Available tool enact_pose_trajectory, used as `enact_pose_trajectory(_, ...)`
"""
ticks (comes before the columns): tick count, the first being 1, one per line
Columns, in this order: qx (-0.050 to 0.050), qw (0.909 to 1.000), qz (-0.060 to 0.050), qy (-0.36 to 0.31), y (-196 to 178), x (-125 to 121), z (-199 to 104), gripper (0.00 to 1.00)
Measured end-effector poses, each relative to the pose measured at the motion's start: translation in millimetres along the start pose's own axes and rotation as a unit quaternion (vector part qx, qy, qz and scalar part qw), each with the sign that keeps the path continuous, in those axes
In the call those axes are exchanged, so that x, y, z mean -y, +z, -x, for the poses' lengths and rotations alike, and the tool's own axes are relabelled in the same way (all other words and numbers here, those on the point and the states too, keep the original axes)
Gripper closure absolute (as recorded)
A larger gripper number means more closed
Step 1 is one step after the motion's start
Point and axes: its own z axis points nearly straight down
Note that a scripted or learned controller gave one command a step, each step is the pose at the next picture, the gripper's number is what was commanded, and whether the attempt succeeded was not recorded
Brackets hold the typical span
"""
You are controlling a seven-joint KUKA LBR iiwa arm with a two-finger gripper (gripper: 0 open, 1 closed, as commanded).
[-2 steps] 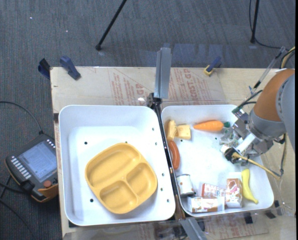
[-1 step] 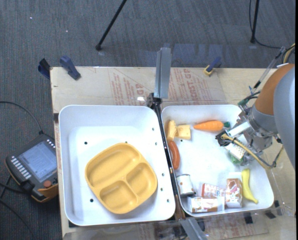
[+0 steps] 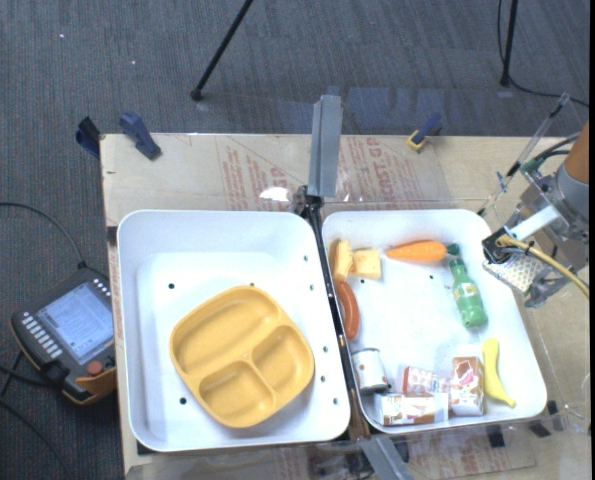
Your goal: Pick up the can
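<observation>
Can (image 3: pixel 369 370): silver, lying on its side at the near left of the right bin (image 3: pixel 432 230), close to the divider between the two bins, apart from the gripper.

Gripper (image 3: pixel 514 260): at the far right of the view, over the right rim of the right bin, well apart from the can. Whether it is released or clenched cannot be told from this view; nothing is seen in it. A yellow cable (image 3: pixel 555 263) runs from it toward the right.

Contents of the right bin, from the gripper outward:
- green bottle (image 3: pixel 467 296), lying flat, nearest the gripper, along the right side;
- carrot (image 3: pixel 418 252), orange, lying across the far part, its end near the bottle's cap;
- yellow banana (image 3: pixel 495 373), at the near right corner;
- small cartons (image 3: pixel 439 388), red and white, along the near wall between the banana and the can;
- two pale yellow pieces (image 3: pixel 354 261), at the far left by the divider;
- orange sausage-shaped item (image 3: pixel 349 309), along the divider, just beyond the can.

Left bin (image 3: pixel 152 243): holds a yellow divided plate (image 3: pixel 241 356) with three compartments, set near its middle.

Outside the bins: a handheld control pendant (image 3: pixel 67 336) left of the bench.
</observation>
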Motion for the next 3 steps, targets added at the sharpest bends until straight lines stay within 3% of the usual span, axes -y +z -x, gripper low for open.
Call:
enact_pose_trajectory(1, 0.000, 1.0000, 0.000, 0.000, 0, 0, 0, 0.00)
enact_pose_trajectory(2, 0.004, 1.0000, -0.003, -0.002, -5, 1, -1, 1.00)
enact_pose_trajectory(3, 0.001, 0.9998, -0.002, 0.022, 71, 23, 67, 1.00)
